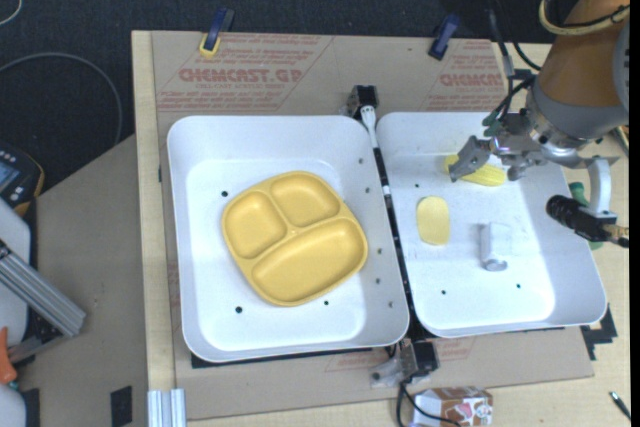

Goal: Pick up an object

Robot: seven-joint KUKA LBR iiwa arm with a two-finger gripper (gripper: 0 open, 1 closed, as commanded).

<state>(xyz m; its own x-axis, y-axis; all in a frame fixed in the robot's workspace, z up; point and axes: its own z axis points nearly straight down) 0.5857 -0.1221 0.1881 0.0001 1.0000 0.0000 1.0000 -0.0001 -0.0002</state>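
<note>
In the right bin (560,310) lie three small things: a flat yellow oval piece (433,220) left of the middle, a pale grey cylinder (493,246) at the middle, and a bright yellow piece (486,177) toward the far side. My gripper (491,164) hangs over that bright yellow piece, which is partly hidden beneath it. The fingers (467,160) are spread open, one on each side of the piece, and I cannot tell whether they touch it. The arm comes in from the right.
The left bin (190,215) holds a large yellow divided plate (293,237). A black ridge (385,205) runs between the two bins. A black fitting (580,215) with a cable sticks out at the right bin's right rim. Clamps sit on the far edge of the cardboard.
</note>
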